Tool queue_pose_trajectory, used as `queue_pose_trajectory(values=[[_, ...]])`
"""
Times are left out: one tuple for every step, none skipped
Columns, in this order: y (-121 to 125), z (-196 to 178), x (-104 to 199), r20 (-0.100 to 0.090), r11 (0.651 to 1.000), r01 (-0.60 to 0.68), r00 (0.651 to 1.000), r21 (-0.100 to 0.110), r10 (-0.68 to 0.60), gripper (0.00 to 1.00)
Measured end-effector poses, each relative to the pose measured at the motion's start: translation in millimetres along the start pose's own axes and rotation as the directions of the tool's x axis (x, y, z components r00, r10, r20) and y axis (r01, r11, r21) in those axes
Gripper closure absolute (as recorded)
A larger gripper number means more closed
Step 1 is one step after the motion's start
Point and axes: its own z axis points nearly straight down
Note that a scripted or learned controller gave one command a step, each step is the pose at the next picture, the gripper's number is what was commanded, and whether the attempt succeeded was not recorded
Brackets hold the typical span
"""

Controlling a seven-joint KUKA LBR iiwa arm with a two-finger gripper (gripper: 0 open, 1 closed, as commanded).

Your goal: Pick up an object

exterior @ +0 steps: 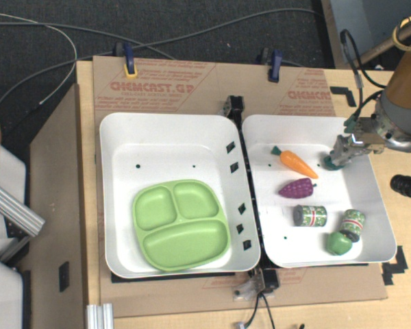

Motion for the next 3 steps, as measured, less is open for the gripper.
queue_pose_trajectory(values=[[19,-10,54,-0.001,1.0,0.0,1.0,0.0,0.0,1.0],[29,-14,101,0.0,1.0,-0.001,1.0,0.002,0.001,1.0],[46,2,151,0.001,1.0,-0.002,1.0,0.002,0.002,1.0]])
